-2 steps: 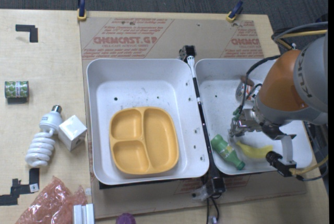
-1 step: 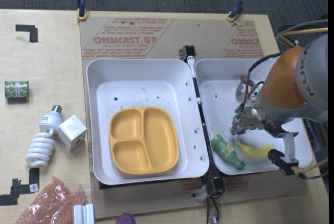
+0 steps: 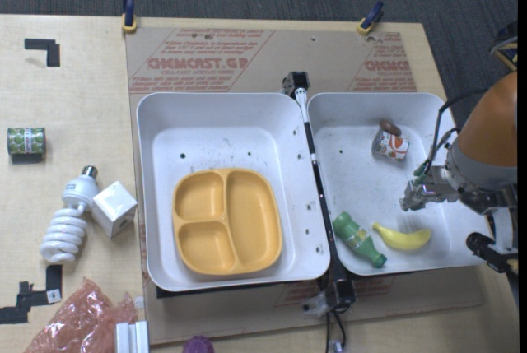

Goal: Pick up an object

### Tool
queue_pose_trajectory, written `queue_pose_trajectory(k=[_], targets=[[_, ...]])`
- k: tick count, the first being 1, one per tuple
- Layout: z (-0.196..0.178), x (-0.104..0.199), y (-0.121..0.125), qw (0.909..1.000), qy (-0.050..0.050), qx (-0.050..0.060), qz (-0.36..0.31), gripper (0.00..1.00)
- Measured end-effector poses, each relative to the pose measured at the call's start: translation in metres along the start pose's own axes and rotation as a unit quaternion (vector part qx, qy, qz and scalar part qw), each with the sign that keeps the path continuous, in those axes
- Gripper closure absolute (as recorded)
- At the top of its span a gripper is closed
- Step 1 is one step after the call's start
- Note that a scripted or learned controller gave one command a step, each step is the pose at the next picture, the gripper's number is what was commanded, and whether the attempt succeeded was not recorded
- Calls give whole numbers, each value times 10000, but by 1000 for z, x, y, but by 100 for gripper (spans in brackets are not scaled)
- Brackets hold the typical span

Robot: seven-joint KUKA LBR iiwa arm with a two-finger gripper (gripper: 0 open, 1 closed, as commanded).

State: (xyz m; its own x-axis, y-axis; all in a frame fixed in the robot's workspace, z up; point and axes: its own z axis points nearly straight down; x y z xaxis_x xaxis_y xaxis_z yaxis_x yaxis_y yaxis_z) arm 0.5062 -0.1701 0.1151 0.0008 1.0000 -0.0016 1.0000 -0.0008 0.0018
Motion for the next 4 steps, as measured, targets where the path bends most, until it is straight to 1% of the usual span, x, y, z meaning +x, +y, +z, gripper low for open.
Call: queue_pose_trajectory(k=[1, 2, 3, 4], targets=[[23, -52, -12, 10000, 5, 8, 1, 100], [23, -49, -12, 10000, 43, 23, -17, 0], [23, 8, -29, 10000, 10, 11, -3, 0], [23, 34, 69, 10000, 3, 8, -16, 0]])
